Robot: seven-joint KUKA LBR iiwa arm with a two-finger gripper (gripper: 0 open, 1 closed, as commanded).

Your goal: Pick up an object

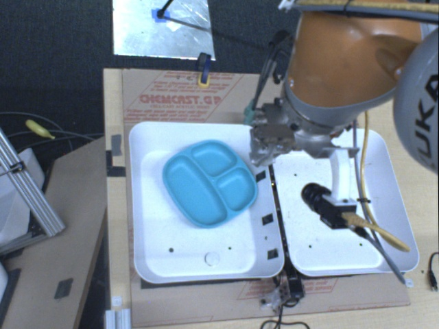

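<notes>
A light blue divided plate [209, 181] with three compartments lies in the left white bin [158, 252], tilted toward its upper middle. My gripper [263, 153] hangs over the seam between the two bins, just right of the plate's upper right rim. The large orange band and grey wrist cover most of it from above. Nothing shows between its tips.
The right white bin [322, 252] lies under the arm. Both bins rest on a cardboard sheet [178, 94]. A shiny foil square [164, 19] lies behind the bench. A metal frame [27, 190] stands at the far left.
</notes>
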